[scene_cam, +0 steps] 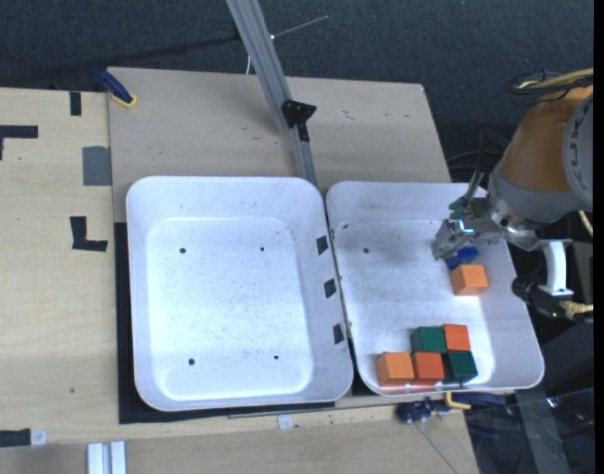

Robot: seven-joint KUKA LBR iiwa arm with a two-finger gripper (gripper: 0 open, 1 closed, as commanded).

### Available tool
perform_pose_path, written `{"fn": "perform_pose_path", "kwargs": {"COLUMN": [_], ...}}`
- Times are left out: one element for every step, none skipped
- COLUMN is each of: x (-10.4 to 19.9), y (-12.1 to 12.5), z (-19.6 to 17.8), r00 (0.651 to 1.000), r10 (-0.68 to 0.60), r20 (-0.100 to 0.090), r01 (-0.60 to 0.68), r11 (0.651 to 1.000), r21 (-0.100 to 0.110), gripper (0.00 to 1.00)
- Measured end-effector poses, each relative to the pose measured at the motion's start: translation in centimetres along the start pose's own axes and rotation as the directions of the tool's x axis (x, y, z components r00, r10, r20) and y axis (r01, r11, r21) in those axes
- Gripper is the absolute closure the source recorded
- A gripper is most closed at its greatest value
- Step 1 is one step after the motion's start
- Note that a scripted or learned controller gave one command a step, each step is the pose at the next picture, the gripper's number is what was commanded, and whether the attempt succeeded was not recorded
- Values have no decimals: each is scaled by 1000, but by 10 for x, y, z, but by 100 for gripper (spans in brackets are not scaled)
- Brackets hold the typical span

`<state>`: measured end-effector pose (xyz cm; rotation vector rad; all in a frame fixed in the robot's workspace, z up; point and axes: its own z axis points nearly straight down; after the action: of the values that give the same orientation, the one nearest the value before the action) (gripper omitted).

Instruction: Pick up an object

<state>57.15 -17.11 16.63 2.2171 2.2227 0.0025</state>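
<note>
Over the right bin's upper right part, the tool [454, 239] hung low off the grey arm [544, 171] with its orange band, which came in from the right. Honestly couldn't tell what grip state it was in, too small and blurry from up there. A small blue block [464, 256] sat right under or against the tool tip, can't say if they were touching, and an orange block [470, 279] lay just below that, touching or nearly touching the blue one.

Further out, in the right bin [381, 215] near its front edge, there was a tight cluster: an orange cube [394, 366] on the left, another orange one [427, 365] beside it, a dark green block [429, 339] behind, a small orange one [457, 337] next to that, and a green block [462, 364] at the right end.

The left bin [223, 294] sat side by side with it, rims touching. A grey metal bar [263, 52] ran diagonally across the wooden bench [45, 294]. Black tape bits on the bench, no readable writing anywhere.
</note>
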Motion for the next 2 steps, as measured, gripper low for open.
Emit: {"fn": "perform_pose_path", "kwargs": {"x": [-6,-6], "y": [-5,-5], "z": [-57,-63], "r00": [1000,1000], "r10": [1,0], "r20": [2,-1], "r01": [-1,0], "r11": [1000,1000], "r21": [-3,3], "gripper": [100,100]}}
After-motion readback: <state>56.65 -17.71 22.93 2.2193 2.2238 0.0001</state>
